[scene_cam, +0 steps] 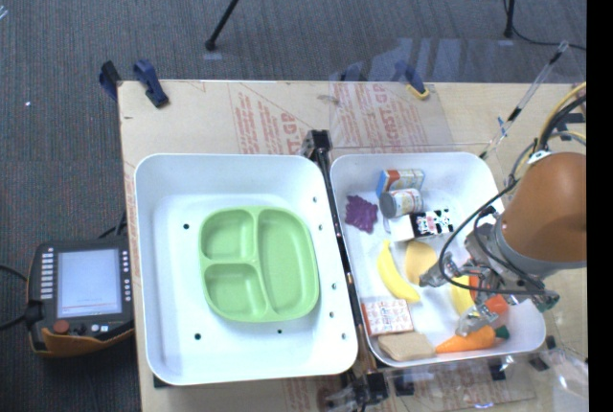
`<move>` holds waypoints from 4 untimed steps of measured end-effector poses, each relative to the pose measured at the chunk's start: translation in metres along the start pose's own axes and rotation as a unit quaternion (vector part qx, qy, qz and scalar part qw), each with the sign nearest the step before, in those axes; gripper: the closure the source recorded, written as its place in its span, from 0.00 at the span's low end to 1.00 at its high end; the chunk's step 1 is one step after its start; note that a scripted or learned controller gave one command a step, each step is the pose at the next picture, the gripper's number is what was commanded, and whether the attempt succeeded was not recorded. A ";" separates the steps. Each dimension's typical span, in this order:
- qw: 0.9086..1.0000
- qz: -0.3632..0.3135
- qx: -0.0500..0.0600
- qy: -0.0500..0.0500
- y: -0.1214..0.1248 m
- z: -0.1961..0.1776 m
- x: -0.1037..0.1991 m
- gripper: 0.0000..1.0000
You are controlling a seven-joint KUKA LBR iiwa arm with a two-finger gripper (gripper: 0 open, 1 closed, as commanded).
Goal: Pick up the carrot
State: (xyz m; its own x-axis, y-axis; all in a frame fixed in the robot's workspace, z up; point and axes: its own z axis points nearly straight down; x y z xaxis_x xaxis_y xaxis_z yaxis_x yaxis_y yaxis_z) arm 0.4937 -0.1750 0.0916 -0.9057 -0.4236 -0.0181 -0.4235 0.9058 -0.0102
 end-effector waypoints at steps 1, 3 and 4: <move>1.000 -0.003 -0.003 0.002 0.003 -0.008 -0.001 1.00; 1.000 -0.006 -0.004 0.000 0.005 -0.017 -0.004 1.00; 1.000 0.017 -0.003 0.006 -0.036 -0.081 0.013 1.00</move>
State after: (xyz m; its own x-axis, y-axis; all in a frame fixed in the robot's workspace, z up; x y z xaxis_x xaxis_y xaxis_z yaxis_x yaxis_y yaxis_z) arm 0.4955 -0.2129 0.1729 -0.9196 -0.3929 -0.0063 -0.3928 0.9196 -0.0032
